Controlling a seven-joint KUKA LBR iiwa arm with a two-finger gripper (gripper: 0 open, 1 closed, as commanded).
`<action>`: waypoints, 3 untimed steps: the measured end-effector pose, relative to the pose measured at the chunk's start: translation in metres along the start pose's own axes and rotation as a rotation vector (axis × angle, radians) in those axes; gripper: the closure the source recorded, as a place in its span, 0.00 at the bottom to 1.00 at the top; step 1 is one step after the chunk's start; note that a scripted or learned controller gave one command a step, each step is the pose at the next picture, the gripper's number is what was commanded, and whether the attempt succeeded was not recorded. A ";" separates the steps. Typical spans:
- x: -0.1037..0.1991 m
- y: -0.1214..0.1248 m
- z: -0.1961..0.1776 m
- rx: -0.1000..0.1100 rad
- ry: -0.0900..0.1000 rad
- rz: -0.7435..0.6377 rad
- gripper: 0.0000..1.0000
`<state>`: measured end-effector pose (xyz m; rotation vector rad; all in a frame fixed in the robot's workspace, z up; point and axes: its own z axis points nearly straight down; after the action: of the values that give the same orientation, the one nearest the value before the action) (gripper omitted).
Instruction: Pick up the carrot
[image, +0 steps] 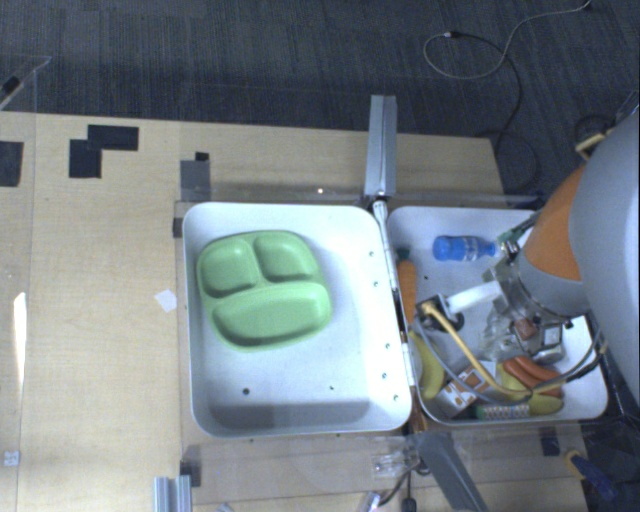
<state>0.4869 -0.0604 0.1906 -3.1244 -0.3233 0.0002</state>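
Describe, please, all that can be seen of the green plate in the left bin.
The green plate is a pale green tray, plastic by its look, with rounded corners and three hollows: two small ones at the far side, one long one at the near side. It lies flat, slightly turned, in the far half of the left bin, resting on the bin's white floor. Nothing else touches it.

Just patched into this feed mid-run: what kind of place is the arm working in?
Most likely a robotics lab test cell, not a kitchen. Two shallow white bins sit clamped to a plywood bench, one holding a green divided plate, the other a jumble of items including the carrot; a loose cable lies on dark carpet.
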 end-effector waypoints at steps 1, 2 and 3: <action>0.002 -0.001 -0.010 0.000 0.001 -0.009 1.00; 0.004 -0.019 0.007 0.001 0.000 -0.002 1.00; -0.004 0.021 -0.015 0.000 0.001 -0.064 1.00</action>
<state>0.4872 -0.0813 0.2057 -3.1124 -0.4235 -0.0019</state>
